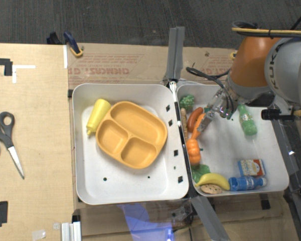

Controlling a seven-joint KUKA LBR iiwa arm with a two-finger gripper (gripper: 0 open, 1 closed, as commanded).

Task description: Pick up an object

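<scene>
- Gripper point(209, 118): low in the right bin point(271, 185), near its upper left corner; fingers closed on the orange-red pepper point(195, 118), which lies just inside the bin's left wall.
- Arm point(271, 67): grey with an orange band, reaching in over the right bin's upper right corner.
- Green bottle point(248, 122): on the bin floor just beside the gripper, toward the right wall.
- Broccoli piece point(187, 101): in the right bin's upper left corner, just above the pepper.
- Small orange pumpkin point(192, 150): against the left wall, below the pepper.
- Banana point(213, 178): at the lower left corner of the right bin, touching a cookie point(209, 188) at the bottom edge.
- Blue bottle point(247, 183): lying on its side along the bottom edge, just beside the banana.
- Small carton point(251, 167): just above the blue bottle, toward the lower right corner.
- Left bin point(90, 185): holds a yellow-orange divided plate point(131, 133) near its centre, tilted toward the upper right.
- Yellow squeeze bottle point(97, 115): on its side in the left bin's upper left area, touching the plate's rim.
- Scissors point(8, 139): on the bench's left edge, well apart from both bins.
</scene>
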